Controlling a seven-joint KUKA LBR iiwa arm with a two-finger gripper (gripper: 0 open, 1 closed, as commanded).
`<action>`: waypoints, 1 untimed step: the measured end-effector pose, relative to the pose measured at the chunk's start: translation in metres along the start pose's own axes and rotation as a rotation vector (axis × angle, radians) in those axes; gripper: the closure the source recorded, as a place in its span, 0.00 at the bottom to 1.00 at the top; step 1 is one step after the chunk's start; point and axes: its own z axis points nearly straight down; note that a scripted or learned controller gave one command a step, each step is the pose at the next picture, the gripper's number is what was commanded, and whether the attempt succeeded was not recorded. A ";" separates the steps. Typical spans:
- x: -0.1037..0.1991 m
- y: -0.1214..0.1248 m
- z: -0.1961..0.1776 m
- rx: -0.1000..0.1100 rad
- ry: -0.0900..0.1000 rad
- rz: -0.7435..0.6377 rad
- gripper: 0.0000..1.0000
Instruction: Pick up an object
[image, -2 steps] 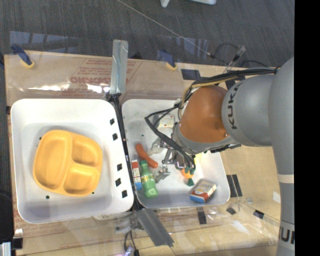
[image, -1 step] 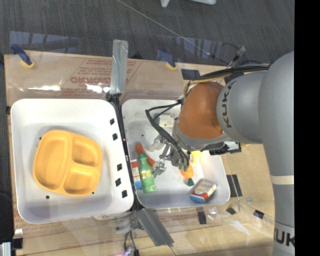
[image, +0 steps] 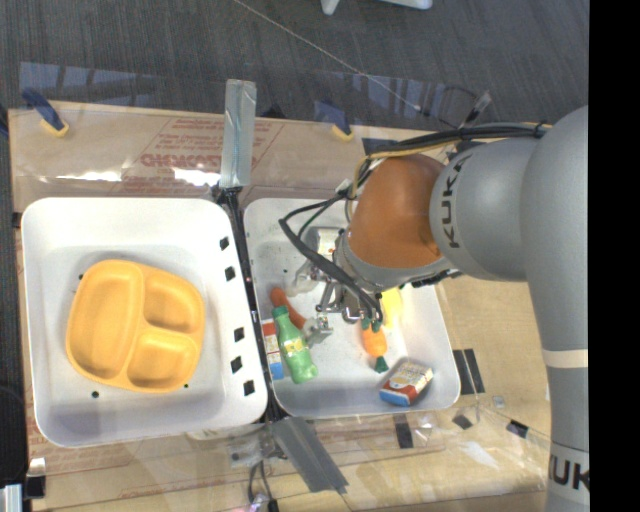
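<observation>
Two bins sit here; in the right bin, the end effector hangs beside the green bottle, its grip unreadable.

The worktop is a pale wood-toned board under a clear plastic sheet, with red printing showing through near its far edge. Two shallow white bins sit on it side by side, touching along a middle seam. The left bin lies toward the worktop's left edge; the right bin lies toward its right. A strip of grey tape runs from the far edge down to the seam. More grey tape lies at the near edge below the seam. Short black tape marks sit just right of the right bin.
</observation>
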 end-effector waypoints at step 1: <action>-0.011 0.008 0.003 -0.014 0.005 -0.296 0.00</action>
